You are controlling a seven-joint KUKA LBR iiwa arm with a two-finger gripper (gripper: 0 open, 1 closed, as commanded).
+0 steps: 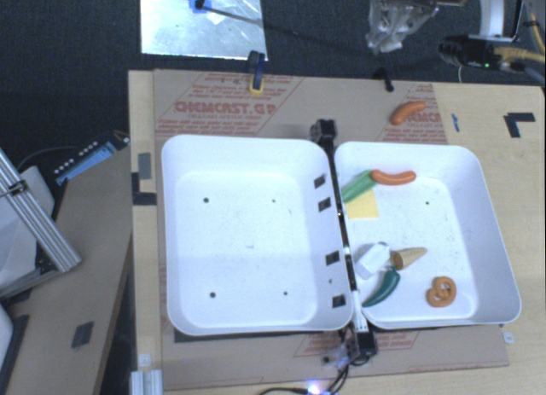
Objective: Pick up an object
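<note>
A: Above the bench's far edge hung the grey two-finger gripper point(391, 31); whether spread or closed, I couldn't tell

B: And the orange plastic sausage point(393, 177)?

A: In the right white bin point(490, 214), well below the gripper, long axis crosswise

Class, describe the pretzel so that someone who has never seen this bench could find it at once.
Start at the right-hand white bin. Go to its near right corner: the pretzel lies there on the floor, apart from the rest. It is the only golden-brown looped piece; the ice-cream cone and dark green pepper to its left are solid shapes.
</note>
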